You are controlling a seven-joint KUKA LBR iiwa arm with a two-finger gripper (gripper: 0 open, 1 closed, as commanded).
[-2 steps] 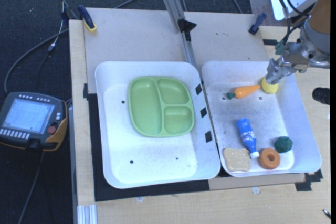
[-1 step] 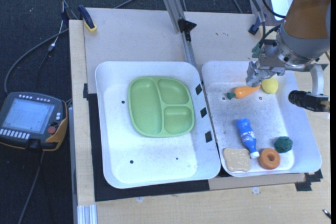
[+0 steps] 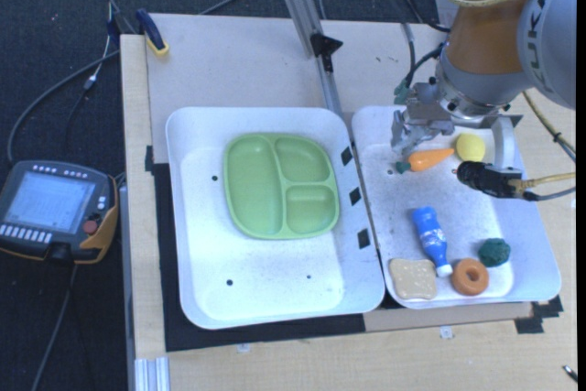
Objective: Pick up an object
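My gripper (image 3: 408, 135) hangs over the far left part of the right bin (image 3: 536, 238), low above its floor. An orange carrot (image 3: 430, 160) lies just in front of it, close to the tip; whether they touch is unclear. A yellow ball-like fruit (image 3: 471, 146) sits to the carrot's right. Nearer the front of the same bin lie a blue bottle with a white cap (image 3: 428, 237), a slice of toast (image 3: 412, 278), an orange donut (image 3: 471, 276) and a dark green lump (image 3: 494, 251).
The left bin (image 3: 197, 288) holds a green divided plate (image 3: 279, 185). A metal pole (image 3: 302, 5) rises from the bench behind the bins. A teach pendant (image 3: 55, 211) lies on the floor at the left.
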